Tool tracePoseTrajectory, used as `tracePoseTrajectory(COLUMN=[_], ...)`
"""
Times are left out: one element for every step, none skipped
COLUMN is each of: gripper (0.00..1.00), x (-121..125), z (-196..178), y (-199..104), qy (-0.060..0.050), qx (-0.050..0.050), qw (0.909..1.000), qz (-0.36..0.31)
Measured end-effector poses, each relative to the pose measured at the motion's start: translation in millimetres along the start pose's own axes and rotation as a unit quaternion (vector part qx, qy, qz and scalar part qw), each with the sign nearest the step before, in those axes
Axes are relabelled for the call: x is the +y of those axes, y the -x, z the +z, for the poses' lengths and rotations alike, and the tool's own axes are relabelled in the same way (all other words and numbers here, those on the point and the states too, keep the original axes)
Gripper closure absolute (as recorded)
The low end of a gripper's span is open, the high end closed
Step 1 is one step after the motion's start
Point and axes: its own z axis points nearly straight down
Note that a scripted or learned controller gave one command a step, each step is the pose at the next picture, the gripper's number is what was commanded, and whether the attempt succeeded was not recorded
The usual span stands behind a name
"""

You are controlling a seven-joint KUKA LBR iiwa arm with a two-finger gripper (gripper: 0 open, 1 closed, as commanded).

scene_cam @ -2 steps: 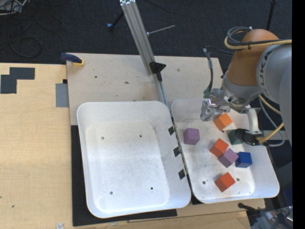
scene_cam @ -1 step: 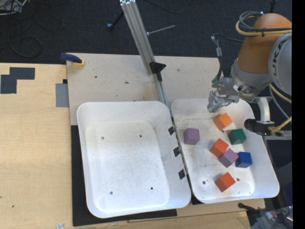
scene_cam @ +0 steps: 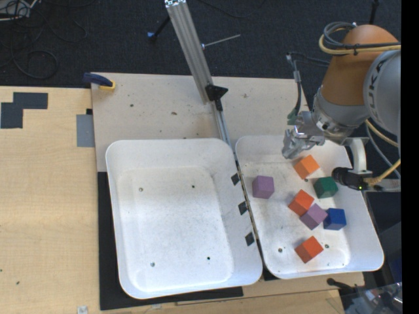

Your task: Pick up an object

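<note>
The right white bin (scene_cam: 366, 257) holds seven small blocks: three orange cubes, two purple, one green, one blue. The left white bin (scene_cam: 131, 156) sits beside it on the counter (scene_cam: 150, 106). The gripper (scene_cam: 296, 142) hangs near the right bin's far edge, just beside one orange cube (scene_cam: 306, 167). I cannot tell how its fingers are set.

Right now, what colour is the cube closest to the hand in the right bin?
Orange: the small orange cube just below the hand, seen in the camera view.
</note>
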Motion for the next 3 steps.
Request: tracePoseTrajectory(gripper=[1.00, 1.00, 1.00], x=[-9, -18, -28], z=[4, 8, -16], y=[-58, -109, -158], qy=[0.000, -0.001, 0.002], qx=[0.002, 0.001, 0.001], qw=[1.0000, 1.0000, 1.0000], qz=[-0.002, -0.001, -0.002])
